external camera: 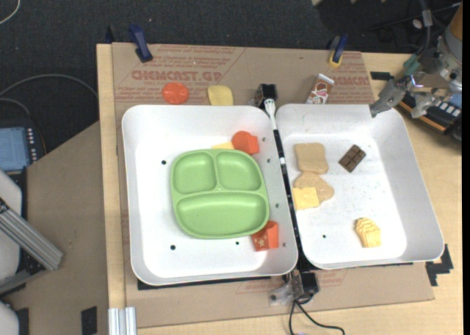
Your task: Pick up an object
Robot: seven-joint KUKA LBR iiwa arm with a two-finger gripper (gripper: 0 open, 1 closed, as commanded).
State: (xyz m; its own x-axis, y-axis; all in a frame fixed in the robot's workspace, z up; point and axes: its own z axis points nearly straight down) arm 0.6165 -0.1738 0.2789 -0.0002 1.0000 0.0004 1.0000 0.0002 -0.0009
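Chocolate bar (352, 157), upper part of the right bin (411, 179), long axis on a diagonal: we list it as nearest the gripper (388, 98), lying below and slightly left of it; whether the gripper is open we cannot tell.

The right bin (411, 179) has open floor along its right side and far edge; toast (311, 157), chocolate (352, 157) and a yellow piece (368, 231) dot it. The green tray (219, 194) crowds the left bin (143, 179)
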